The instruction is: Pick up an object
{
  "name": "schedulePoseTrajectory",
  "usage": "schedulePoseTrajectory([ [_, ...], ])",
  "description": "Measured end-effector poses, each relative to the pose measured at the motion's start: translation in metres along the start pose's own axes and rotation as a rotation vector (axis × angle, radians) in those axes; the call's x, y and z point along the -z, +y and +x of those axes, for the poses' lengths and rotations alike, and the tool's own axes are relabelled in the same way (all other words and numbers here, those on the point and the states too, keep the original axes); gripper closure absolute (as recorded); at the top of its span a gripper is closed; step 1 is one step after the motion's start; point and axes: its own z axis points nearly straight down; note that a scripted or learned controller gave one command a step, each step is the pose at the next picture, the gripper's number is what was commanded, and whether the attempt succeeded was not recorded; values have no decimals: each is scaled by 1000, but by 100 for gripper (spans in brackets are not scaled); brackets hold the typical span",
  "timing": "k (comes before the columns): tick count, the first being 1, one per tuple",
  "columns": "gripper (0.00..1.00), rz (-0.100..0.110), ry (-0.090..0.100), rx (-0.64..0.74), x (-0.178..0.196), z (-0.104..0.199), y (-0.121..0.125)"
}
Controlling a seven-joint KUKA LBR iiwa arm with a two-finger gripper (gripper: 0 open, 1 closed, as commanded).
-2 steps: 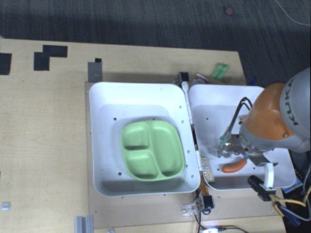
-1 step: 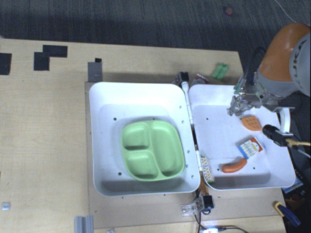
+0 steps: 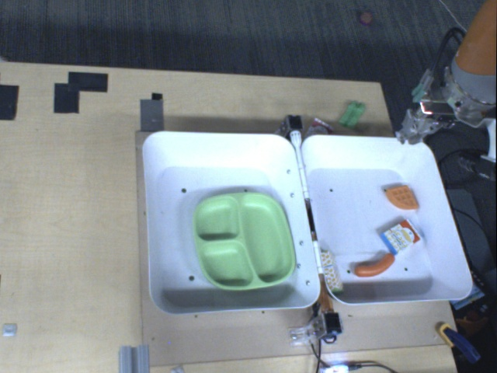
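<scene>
The right bin (image 3: 349,169) holds three small items: an orange cookie-like piece (image 3: 402,197), a small blue, white and orange carton (image 3: 400,237) and a reddish sausage (image 3: 373,266). My gripper (image 3: 418,119) hangs at the far right, over the right bin's back right corner, above and away from these items. Nothing shows between its tips. The left bin (image 3: 167,169) holds a light green divided plate (image 3: 244,239).
A small green object (image 3: 352,114) lies on the bench behind the right bin. Black clamps and cables sit along the seam between the bins (image 3: 293,124). Dark tape patches (image 3: 78,90) mark the wooden bench at the left.
</scene>
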Motion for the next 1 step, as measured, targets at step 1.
schedulePoseTrajectory([
  [1,100,3,2,3,3,30,3],
])
